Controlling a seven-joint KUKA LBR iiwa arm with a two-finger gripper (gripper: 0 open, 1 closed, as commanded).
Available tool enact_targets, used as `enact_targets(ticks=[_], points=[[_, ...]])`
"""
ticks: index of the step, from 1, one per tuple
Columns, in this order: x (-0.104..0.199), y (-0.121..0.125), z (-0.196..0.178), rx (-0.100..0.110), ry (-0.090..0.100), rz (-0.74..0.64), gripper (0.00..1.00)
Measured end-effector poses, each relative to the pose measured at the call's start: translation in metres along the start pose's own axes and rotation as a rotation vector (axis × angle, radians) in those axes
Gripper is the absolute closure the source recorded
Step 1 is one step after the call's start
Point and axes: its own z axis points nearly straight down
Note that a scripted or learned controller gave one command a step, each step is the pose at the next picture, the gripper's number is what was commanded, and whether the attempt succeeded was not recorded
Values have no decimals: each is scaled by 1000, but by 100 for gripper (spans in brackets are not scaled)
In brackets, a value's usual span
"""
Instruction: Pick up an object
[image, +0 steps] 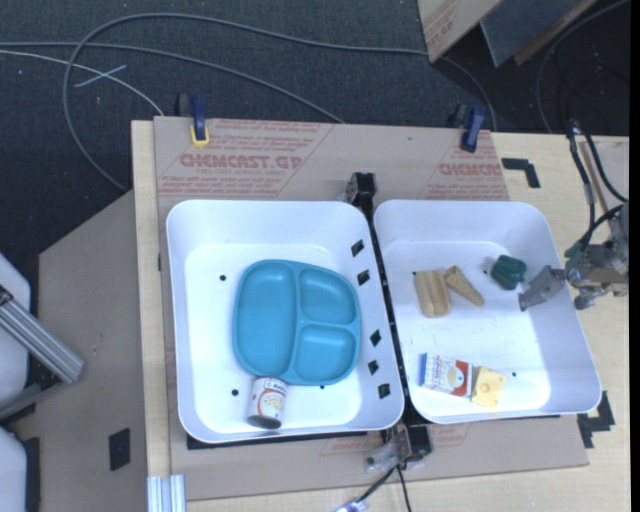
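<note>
Reaching in from the right edge, the grey metal two-finger gripper is hanging over the right side of the right shallow white plastic bin; its tip is too small and blurred to tell how it stands, and nothing is showing in its grasp.

Nearest to it, just to the left, a small dark green rounded block is lying on the bin floor, apart from the tool. Further left, two tan wooden-looking pieces are sitting side by side: a ribbed rectangular block and a slimmer wedge-shaped piece leaning toward it, whether touching cannot be told. Toward the near edge of the same bin, one flat printed carton with blue, white and red markings is lying beside one small yellow cheese-like wedge, the two touching or nearly so.

Across the black clips at the divide, the left shallow white plastic bin is holding one smooth light-blue plastic divided plate with three compartments. One small cylindrical can with a white printed label is lying on its side just beside the plate's near edge.

Both bins are resting on a pale board printed with red lettering, pinned by two blue clamps at the far edge.
</note>
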Motion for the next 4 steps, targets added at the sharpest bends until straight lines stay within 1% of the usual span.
enact_targets(ticks=[1,2,3,4], points=[[1,3,-7,-13,-3,-4,0],[-5,9,52,-8,-1,-4,0],[-10,13,113,-7,0,-4,0],[-10,13,133,-9,0,-5,0]])
